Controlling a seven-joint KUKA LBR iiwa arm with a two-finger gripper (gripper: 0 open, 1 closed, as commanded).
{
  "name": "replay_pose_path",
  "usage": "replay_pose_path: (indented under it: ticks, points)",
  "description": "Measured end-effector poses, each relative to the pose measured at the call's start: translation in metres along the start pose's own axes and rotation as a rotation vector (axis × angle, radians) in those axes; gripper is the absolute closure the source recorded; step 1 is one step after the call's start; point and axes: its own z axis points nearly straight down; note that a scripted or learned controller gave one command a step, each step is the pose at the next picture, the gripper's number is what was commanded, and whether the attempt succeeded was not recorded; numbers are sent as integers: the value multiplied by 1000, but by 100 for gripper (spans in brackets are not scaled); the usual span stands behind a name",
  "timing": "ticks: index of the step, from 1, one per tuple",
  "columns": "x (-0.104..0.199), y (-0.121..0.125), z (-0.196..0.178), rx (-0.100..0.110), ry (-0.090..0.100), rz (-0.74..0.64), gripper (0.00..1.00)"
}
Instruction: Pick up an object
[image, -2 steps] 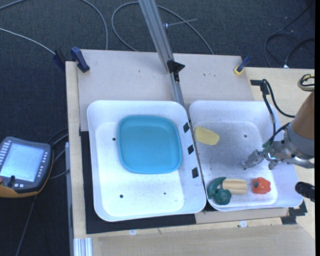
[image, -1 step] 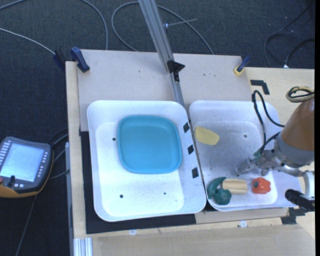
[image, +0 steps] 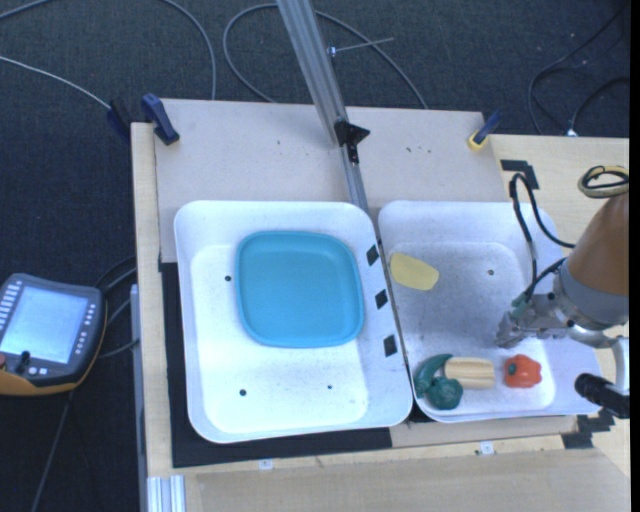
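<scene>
Bench: two white bins | left bin: blue plate | right bin: gripper low inside, grip unreadable; just below it red pepper, wooden block, green vegetable; yellow piece upper left

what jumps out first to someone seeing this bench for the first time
The square light-blue plastic plate draws the eye first, lying in the middle of the left white bin. Next come the small things along the near edge of the right white bin: a red toy pepper, a tan wooden block and a dark green toy vegetable, with the grey arm's gripper just above the pepper.
</scene>
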Motion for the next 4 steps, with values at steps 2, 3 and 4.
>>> replay_pose_path:
  ticks: [2,3,4]
  points:
    - [-12,2,-101,-3,-2,0,100]
    - [-12,3,-132,-2,-1,0,100]
    - [36,27,-139,0,0,-4,100]
